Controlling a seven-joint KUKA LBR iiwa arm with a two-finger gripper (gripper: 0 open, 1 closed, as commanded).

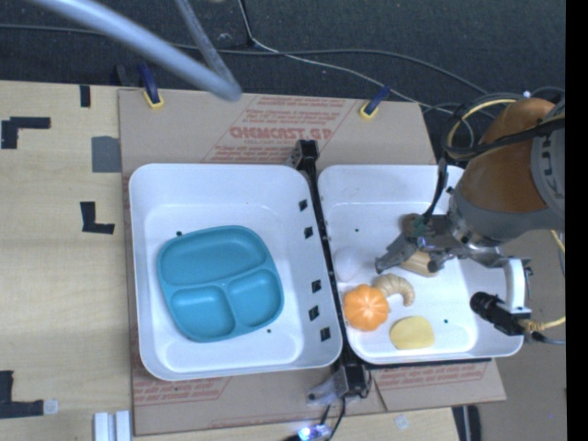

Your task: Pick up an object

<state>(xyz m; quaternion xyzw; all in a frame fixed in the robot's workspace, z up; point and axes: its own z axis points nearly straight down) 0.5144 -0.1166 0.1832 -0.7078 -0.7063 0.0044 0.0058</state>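
The right bin (367, 186) holds an orange fruit (367, 308), a pale yellow piece (412, 333), a tan croissant-shaped piece (395, 287) and a small whitish item (348, 265). My gripper (409, 251) reaches in from the right and hangs low over the middle of this bin. Its dark fingers (393, 254) are spread, with a tan object (421, 264) lying just beneath and between them. Whether that object is lifted is not visible. The croissant piece lies just below the fingertips.
The left bin (147, 186) holds a blue divided plate (219, 281). A black divider (312, 246) separates the bins. The grey and orange arm (510, 168) covers the right bin's far right side, and cables trail above it.
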